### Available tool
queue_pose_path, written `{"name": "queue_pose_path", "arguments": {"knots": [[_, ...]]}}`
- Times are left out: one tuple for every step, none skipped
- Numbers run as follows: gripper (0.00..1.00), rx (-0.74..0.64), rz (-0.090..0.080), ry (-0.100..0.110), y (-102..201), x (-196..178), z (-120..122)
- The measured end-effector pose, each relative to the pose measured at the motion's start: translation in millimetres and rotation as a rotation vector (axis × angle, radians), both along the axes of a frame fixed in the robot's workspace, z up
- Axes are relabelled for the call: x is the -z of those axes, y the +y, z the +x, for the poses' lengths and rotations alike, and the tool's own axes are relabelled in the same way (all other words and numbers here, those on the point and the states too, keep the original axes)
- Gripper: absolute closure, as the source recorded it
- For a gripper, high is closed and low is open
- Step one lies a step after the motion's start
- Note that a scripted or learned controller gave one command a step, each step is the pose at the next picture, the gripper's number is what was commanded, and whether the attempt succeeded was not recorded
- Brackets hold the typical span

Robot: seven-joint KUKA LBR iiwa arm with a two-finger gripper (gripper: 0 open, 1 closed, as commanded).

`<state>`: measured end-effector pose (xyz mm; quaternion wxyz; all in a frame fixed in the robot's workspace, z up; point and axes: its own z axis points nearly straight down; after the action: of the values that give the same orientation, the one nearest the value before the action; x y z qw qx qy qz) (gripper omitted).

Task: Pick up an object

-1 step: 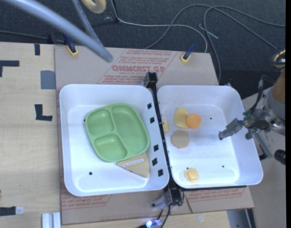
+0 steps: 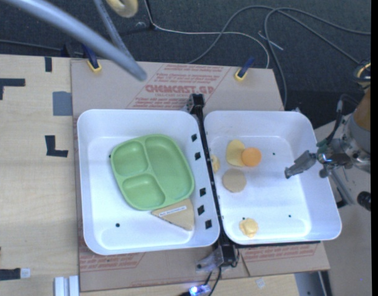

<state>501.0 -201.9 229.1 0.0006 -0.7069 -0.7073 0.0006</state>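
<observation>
The pincer (image 2: 298,165) sits at the right rim of the right bin (image 2: 299,224), reaching in from the right, low over the bin's right side. Only 1 dark finger is made out, angled down-left; whether the pincer is apart or together cannot be told. Nothing is seen between its fingers.

Contents of the right bin, well apart from the pincer: 1 orange ball (image 2: 251,157) touching 1 pale yellow piece (image 2: 235,152) on its left; 1 tan round disc (image 2: 234,181) just below them; 1 small yellow object (image 2: 248,227) near the front wall.

The left bin (image 2: 93,221) holds 1 green divided plate (image 2: 152,171) with 3 compartments, tilted, and 1 tan wedge with a label (image 2: 176,214) touching the plate's lower edge.

Both bins rest on a cardboard sheet (image 2: 176,82) on the counter (image 2: 28,196). Cables (image 2: 256,23) lie behind.
</observation>
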Motion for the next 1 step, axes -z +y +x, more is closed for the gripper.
{"name": "queue_pose_path", "arguments": {"knots": [[0.00,0.001,0.000,0.003,-6.2,45.4,0.7]]}}
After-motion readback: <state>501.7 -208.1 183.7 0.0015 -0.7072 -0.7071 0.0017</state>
